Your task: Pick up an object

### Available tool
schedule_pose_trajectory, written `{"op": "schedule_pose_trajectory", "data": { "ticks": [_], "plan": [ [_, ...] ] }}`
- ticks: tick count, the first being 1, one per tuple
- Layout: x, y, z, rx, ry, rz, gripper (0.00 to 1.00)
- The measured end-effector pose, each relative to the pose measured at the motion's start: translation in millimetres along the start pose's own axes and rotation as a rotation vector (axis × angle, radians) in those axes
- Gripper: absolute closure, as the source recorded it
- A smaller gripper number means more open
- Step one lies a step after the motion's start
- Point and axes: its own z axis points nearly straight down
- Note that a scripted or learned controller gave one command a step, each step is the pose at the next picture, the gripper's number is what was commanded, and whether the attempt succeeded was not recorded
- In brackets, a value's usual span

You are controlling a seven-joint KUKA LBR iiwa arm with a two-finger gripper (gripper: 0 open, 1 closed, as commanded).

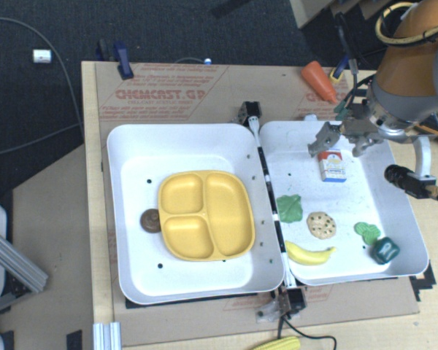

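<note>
Nearest the camera relative to the small carton (333, 167), a banana (309, 254) lay along the front of the right bin (405, 228), with a cookie (321, 225) just behind it, a green leaf piece (289, 208) to its left and a dark green block (385, 250) toward the front right corner. The carton itself lay on the bin floor, unlifted, so the pick remained undone. Directly beyond and above the carton, the gripper (343, 138) hovered with fingers spread, nothing between them. Descent and closure appeared to remain.
</note>
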Motion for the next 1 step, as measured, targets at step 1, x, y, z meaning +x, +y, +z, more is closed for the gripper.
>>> {"op": "schedule_pose_trajectory", "data": {
  "ticks": [1],
  "plan": [
    [-35.1,68.1,54.6,-0.001,-0.001,0.001,0.00]
  ]
}}
